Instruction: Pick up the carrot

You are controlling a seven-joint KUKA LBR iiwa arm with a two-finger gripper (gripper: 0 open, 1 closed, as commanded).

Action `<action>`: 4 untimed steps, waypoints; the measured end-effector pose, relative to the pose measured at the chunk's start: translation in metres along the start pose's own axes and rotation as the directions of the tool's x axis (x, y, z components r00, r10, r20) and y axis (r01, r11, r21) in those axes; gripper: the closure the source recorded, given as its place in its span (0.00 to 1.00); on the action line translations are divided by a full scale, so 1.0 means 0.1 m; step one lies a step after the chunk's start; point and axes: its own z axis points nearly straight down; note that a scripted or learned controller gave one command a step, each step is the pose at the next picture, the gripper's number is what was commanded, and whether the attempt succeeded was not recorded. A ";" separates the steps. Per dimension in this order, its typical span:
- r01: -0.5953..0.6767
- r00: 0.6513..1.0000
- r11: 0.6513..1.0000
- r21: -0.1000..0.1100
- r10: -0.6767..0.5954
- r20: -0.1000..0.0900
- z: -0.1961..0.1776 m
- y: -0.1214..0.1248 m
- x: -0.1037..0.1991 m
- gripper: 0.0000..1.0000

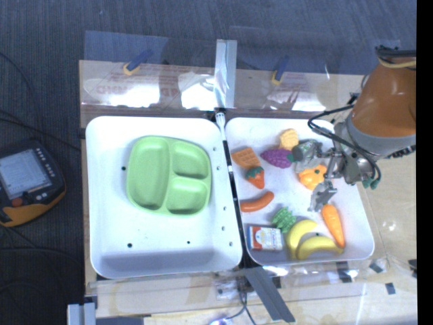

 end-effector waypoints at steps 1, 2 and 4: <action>-0.074 0.997 0.997 0.000 0.074 0.010 0.94 -0.30 0.17 0.00; -0.073 0.997 0.997 0.002 0.073 0.004 0.87 -0.29 0.18 1.00; 0.434 0.901 0.901 0.003 -0.434 0.006 1.00 -0.22 0.50 1.00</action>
